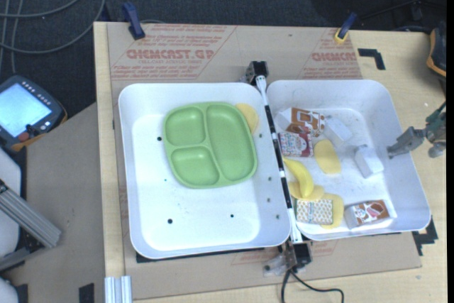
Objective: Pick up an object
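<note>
White plastic bins sit side by side on the worktop (177, 46). The left bin (142, 174) holds a green divided plate (210, 144) with a yellow piece (247, 115) tucked at its upper right edge. The right bin (397, 152) holds small packets (296, 144), a banana (301, 179), a yellow chip-like piece (327, 157), a checked packet (314, 210), another packet (369, 211) and a grey block (367, 160). The gripper (406, 142) sits at the right bin's right rim, near the grey block; nothing shows between its fingers, and how wide they stand I cannot tell.
</note>
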Tool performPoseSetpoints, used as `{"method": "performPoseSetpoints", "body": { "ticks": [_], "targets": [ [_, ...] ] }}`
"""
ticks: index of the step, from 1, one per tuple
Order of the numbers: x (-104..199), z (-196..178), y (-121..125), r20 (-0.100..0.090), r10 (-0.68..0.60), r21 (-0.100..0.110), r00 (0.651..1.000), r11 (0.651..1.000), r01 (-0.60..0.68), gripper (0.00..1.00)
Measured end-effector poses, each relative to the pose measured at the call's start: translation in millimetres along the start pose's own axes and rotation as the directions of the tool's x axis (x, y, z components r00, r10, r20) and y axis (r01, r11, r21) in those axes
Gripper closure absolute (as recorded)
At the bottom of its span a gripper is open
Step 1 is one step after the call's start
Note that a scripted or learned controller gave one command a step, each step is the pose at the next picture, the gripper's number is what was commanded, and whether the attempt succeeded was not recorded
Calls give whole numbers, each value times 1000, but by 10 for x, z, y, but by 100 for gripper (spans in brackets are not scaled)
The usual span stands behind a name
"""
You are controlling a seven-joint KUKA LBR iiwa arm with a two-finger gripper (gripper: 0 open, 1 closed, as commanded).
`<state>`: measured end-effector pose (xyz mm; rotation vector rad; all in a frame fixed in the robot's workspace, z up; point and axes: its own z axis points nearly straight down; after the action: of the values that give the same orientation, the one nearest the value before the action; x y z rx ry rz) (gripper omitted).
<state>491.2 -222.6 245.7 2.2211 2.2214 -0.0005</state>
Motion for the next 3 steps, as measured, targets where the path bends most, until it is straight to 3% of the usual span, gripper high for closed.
{"method": "performPoseSetpoints", "body": {
  "ticks": [1, 2, 3],
  "targets": [
    [508, 1037, 33, -1, -1, 2, 1000, 1000, 1, 0],
    [1287, 1595, 594, 6, 2, -7, 1000, 1000, -2, 0],
    [1298, 1501, 592, 4, 2, -6, 1000, 1000, -2, 100]
  ]
}}
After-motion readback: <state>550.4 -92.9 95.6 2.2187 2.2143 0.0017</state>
